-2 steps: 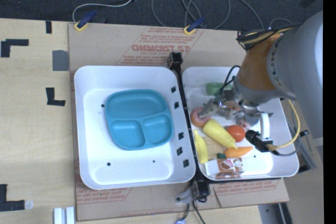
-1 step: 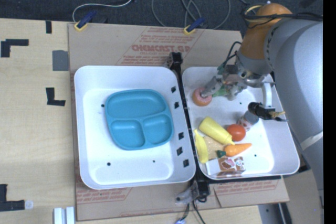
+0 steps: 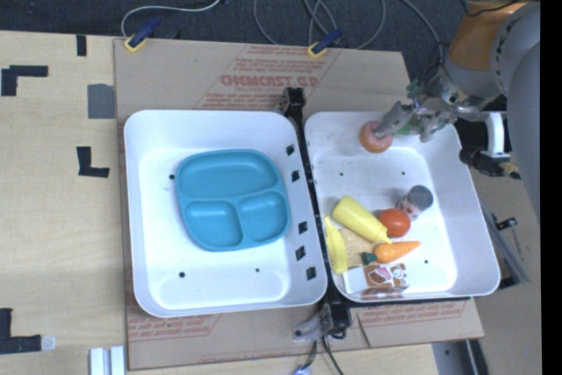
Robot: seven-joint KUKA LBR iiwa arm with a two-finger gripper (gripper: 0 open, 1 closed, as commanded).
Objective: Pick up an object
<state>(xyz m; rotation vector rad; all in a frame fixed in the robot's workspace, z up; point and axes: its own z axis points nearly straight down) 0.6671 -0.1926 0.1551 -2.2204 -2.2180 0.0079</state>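
My gripper hangs over the far edge of the right bin, reaching in from the right. A round orange-pink fruit sits right at its tip, touching or nearly touching it; whether the fruit is held is unclear. Nearer in the same bin lie a yellow piece, a yellow banana-like piece, a red tomato, an orange carrot, a small grey can and a printed packet.
The left bin holds a blue divided plate. Black clips run down the seam between the bins. Cables loop on the dark floor behind the cardboard sheet. Bare white floor shows in the right bin's far half.
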